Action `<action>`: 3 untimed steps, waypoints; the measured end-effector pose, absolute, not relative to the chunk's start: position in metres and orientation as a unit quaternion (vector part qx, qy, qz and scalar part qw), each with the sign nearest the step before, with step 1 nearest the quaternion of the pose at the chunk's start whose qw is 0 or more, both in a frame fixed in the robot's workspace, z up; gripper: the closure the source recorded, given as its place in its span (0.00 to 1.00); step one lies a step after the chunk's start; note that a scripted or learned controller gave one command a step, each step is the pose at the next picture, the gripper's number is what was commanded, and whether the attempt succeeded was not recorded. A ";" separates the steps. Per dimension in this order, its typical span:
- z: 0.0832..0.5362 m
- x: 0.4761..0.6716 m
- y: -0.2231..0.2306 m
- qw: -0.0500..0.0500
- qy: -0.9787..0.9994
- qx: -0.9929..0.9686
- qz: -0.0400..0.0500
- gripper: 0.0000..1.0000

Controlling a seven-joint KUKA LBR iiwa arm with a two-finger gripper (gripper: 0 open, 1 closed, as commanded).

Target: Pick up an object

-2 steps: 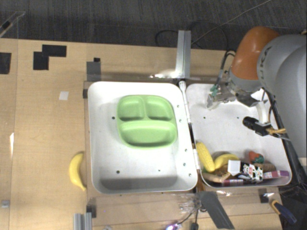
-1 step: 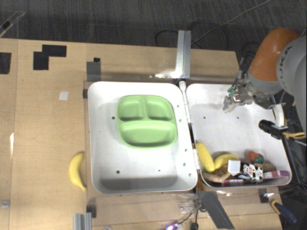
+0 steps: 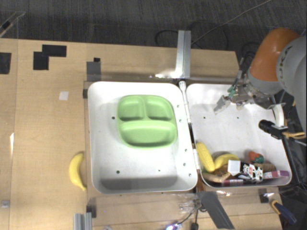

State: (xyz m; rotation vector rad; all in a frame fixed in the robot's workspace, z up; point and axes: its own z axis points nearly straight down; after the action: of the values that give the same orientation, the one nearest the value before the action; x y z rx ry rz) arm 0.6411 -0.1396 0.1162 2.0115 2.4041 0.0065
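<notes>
Dark carpet lies behind a light wooden table [image 3: 43, 143] that carries two shallow white bins side by side. The claw [image 3: 229, 99] hangs over the upper part of the right bin [image 3: 240, 128], at the end of the grey arm [image 3: 292, 66] with its orange band [image 3: 271, 54], which comes in from the right side. Whether its fingers are apart or together I cannot tell, because they look small and blurred against the white floor of the bin. Nothing is seen between them.

The objects to pick lie well below the claw, collected along the near wall of the same bin. A yellow corn cob [image 3: 205, 157] is below and a little to the left of the claw, and a banana [image 3: 225, 159] lies just beside the cob. A small white block [image 3: 233, 166] touches the banana. Directly below the claw, further down, there is a flat packet with black and white print [image 3: 253, 171], and next to it a small red and green item [image 3: 254, 156]. The bin floor directly under the claw is bare.

Left of the claw, in the left bin [image 3: 100, 128], a green plate with three compartments [image 3: 145, 120] rests upside up. Far to the left and lower, a second banana [image 3: 76, 170] lies on the table, just outside the left bin wall.
</notes>
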 end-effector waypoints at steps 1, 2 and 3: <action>0.175 0.664 -0.171 0.004 0.743 0.669 0.002 0.00; 0.089 0.609 -0.167 0.004 0.671 0.742 0.003 0.00; 0.087 0.671 -0.168 0.003 0.686 0.728 0.002 0.00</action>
State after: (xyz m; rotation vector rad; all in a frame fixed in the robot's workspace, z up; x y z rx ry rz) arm 0.6712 -0.1683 0.0874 2.2823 2.1495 0.0067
